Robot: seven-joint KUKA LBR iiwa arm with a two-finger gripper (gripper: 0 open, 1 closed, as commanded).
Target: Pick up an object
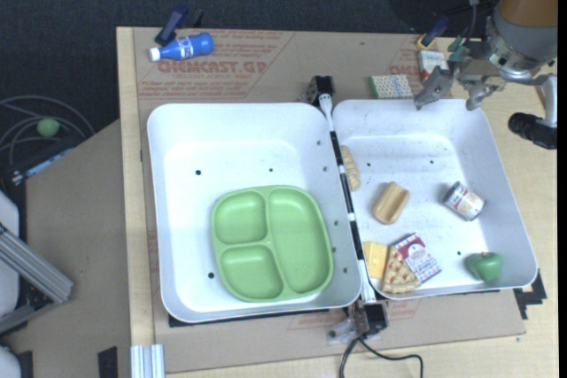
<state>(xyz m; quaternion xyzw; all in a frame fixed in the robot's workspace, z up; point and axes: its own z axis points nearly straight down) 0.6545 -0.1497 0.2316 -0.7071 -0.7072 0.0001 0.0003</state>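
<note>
The fingers [431, 90] are spread apart with nothing between them, one at the left and one at the right of the gripper [454, 93], which hangs over the far rim of the right bin [496, 157]. The arm [529, 0], with its orange band, comes in from the upper right corner. In the right bin lie several small things, all well below the gripper: a tan bread roll [390, 202] near the middle, a small can [463, 200] on its side to the right of it, a green pepper [484, 266] in the near right corner, a red packet [417, 257] just beside a waffle [395, 279] and a yellow cheese wedge [376, 259] at the near left, and a pale cracker [351, 168] against the left wall. The left bin [177, 190] holds a green tray [270, 242] with three compartments, lying flat toward the near side. On the cardboard behind the bins a blue and white bottle [182, 47] lies on its side at the far left, and a small patterned card [391, 86] sits just left of the gripper. Black clamps join the bins at their far and near ends.
</note>
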